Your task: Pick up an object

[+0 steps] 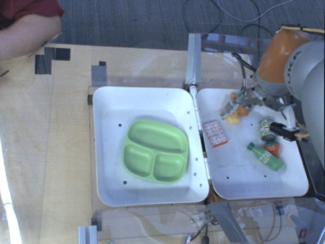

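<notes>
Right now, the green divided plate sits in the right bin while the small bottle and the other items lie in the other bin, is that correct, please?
Not quite: the camera view shows the green divided plate in the left bin. The small bottle and other items lie in the other bin, the right bin.

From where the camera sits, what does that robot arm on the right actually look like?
The arm is bulky and rounded, with smooth light grey casings and a glossy orange band above the wrist. Below the band, the wrist narrows to a small metallic gripper of dark and silvery parts, with thin dark cables running along it. More thin black cables loop across the grey floor behind the arm.
</notes>
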You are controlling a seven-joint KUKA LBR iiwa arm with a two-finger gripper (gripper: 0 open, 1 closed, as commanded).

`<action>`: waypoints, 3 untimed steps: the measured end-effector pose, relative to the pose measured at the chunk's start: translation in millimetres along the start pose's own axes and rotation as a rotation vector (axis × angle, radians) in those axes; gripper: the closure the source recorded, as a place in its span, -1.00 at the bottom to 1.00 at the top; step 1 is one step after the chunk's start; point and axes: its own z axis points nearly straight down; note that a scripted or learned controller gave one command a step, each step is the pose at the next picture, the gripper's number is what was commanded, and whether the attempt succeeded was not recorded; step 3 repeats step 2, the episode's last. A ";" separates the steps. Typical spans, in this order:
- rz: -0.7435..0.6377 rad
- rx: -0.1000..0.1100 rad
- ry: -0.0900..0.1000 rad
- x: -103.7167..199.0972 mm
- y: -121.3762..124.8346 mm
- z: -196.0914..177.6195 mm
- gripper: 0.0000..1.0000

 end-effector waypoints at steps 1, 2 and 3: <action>-0.004 -0.009 -0.003 -0.1 4.4 -18.0 1.00; 0.064 -0.005 0.001 61.6 -0.3 -122.2 1.00; 0.064 -0.005 0.001 61.6 -0.3 -122.2 1.00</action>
